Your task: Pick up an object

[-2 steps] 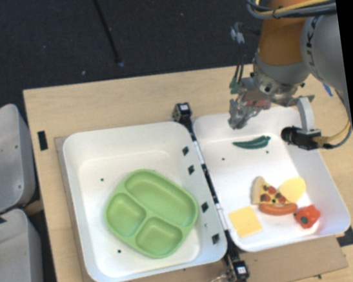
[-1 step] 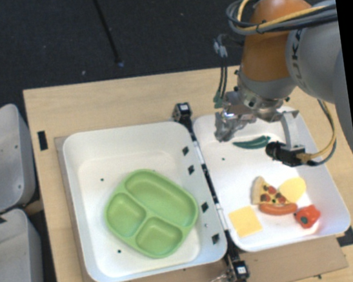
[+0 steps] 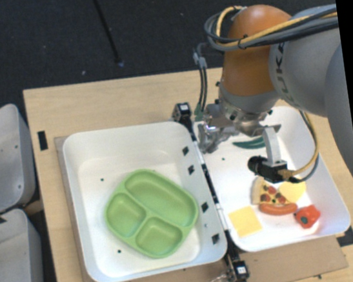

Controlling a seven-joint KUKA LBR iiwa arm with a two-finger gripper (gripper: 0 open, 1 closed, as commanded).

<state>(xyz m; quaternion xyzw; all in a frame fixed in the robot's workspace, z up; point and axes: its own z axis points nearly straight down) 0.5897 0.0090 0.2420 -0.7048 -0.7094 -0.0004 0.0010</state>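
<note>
Gripper (image 3: 210, 136) low over far left corner of right bin (image 3: 231, 170), close to wall shared with left bin (image 3: 100, 157). Apart or together: cannot tell.

Just right of gripper, teal curved item (image 3: 252, 140), partly under wrist.

Nearer, mid-bin: toy pizza slice (image 3: 268, 193). Red sausage (image 3: 278, 209) touching its near edge. Yellow wedge (image 3: 293, 190) just right of it.

Red-orange item (image 3: 308, 216) toward near right corner. Yellow square (image 3: 245, 220) at near left.

Left bin: green divided plate (image 3: 151, 212), centre.

The grey arm (image 3: 312, 59) reaches in from the right and bends down at its orange band (image 3: 251, 48). Below the band the wrist (image 3: 237, 112) points downward and slightly left, held low.
</note>
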